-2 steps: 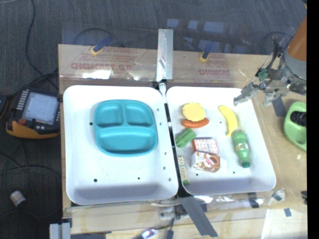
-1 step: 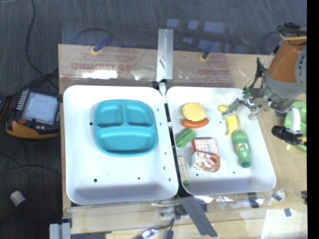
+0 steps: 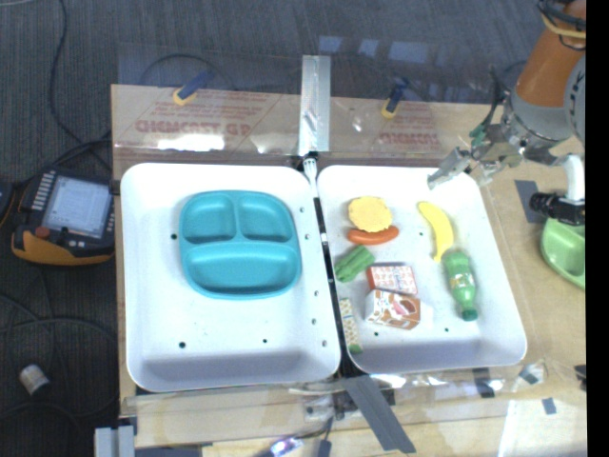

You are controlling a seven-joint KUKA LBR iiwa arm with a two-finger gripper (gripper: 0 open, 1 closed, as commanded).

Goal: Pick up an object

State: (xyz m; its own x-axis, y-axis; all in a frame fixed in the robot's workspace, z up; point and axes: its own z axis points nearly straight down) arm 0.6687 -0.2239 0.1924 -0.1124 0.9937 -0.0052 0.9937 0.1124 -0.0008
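The right bin (image 3: 495, 255) holds several toy foods: a yellow banana (image 3: 436, 227), a green bottle (image 3: 460, 282), a yellow bun (image 3: 368, 212) above a red sausage (image 3: 373, 236), a green vegetable (image 3: 354, 263), a red-and-white box (image 3: 392, 277) and a brown-and-white packet (image 3: 393, 309). My gripper (image 3: 468, 165) hangs over the bin's far right corner, above and to the right of the banana. It is open with nothing between its fingers. The arm's orange band (image 3: 552, 65) rises behind it at the upper right.
The left bin (image 3: 152, 331) carries a blue divided plate (image 3: 238, 243). A metal divider (image 3: 314, 112) stands at the back between the bins. A green object (image 3: 566, 246) sits on the bench right of the right bin. A handheld controller (image 3: 67, 212) lies on the floor at left.
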